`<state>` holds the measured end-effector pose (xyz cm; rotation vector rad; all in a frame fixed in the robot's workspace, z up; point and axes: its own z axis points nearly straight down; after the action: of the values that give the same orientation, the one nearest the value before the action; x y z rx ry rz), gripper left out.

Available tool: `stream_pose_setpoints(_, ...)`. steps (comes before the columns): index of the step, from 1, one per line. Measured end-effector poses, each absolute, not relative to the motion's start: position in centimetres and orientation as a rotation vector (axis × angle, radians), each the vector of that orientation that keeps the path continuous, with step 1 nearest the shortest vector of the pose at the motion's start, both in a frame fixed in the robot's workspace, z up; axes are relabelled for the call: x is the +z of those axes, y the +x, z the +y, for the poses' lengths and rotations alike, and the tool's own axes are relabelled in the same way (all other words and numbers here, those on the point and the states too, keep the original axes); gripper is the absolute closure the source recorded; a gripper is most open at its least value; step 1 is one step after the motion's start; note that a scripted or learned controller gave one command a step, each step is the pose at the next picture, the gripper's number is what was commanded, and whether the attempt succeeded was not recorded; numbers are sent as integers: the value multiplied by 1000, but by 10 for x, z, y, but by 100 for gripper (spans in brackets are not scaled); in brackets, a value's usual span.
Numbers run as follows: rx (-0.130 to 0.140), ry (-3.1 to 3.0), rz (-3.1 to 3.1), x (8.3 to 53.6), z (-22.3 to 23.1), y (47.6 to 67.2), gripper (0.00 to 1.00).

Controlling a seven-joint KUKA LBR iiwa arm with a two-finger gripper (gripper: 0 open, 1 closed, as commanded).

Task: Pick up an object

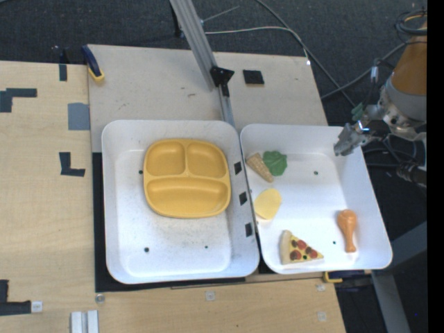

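A pale wood table (41, 207) fills the left and bottom of the frame, marked with dark tape patches (69, 164). Dark carpet (312, 5) spans the top, crossed by thin cables (277, 30). A metal rail (194, 33) slants down from top centre.

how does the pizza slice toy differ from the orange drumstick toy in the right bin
The triangular pizza slice toy is cream-coloured with red and dark toppings; the orange drumstick toy is plain orange with a paler shaft. The slice is flat and wedge-shaped, the drumstick rounded and club-shaped. The slice lies at the bin's near edge, the drumstick along the right wall. Both lie in the right white bin, apart from other items.
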<state>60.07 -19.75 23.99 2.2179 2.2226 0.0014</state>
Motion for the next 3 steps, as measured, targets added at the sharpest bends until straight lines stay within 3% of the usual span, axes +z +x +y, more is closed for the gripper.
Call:
stream_pose_setpoints(1, -2, 2217, 2228, 228, -141, 605, 100)
stream_pose_setpoints(3, 0, 2216, 2229, 233, -44, 591, 100)
